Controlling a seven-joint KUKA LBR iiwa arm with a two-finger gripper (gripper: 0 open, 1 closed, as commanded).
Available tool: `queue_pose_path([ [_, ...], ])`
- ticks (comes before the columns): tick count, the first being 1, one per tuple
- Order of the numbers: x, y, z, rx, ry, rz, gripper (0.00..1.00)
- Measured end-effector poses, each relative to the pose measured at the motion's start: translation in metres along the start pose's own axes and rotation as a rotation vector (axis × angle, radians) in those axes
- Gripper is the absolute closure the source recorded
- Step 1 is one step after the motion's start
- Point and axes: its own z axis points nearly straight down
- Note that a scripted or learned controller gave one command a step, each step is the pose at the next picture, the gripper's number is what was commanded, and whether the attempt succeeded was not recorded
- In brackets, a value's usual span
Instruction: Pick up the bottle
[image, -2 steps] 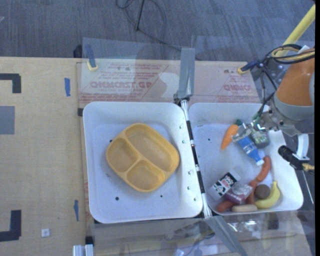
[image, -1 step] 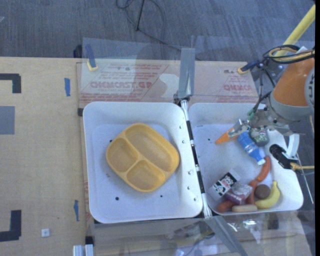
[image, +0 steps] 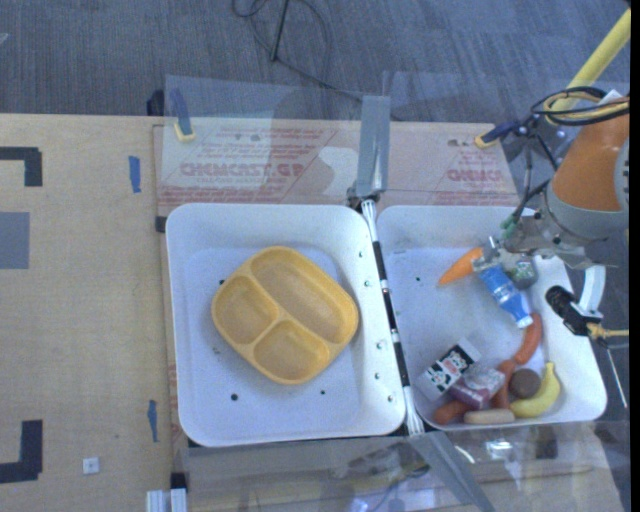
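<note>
The bottle (image: 506, 293) is small, blue and clear, and lies slanted in the upper part of the right bin (image: 420, 240). My gripper (image: 512, 254) sits at the bottle's upper end, under the grey wrist and orange band, right above or touching the bottle's top. The wrist hides where the two meet. An orange carrot (image: 459, 267) lies just left of the bottle's top.
Below the bottle lie a red sausage (image: 528, 341), a banana (image: 537, 394), a brown ball (image: 525, 382), a black-and-white box (image: 450, 368) and a pink packet (image: 482, 383). The left bin (image: 200, 400) holds a yellow divided plate (image: 285, 314). Cables hang by the wrist.
</note>
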Motion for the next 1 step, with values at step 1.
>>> queue_pose_path([
  [1, 0.022, -0.0081, -0.1102, 0.04, -0.008, -0.024, 1.0],
])
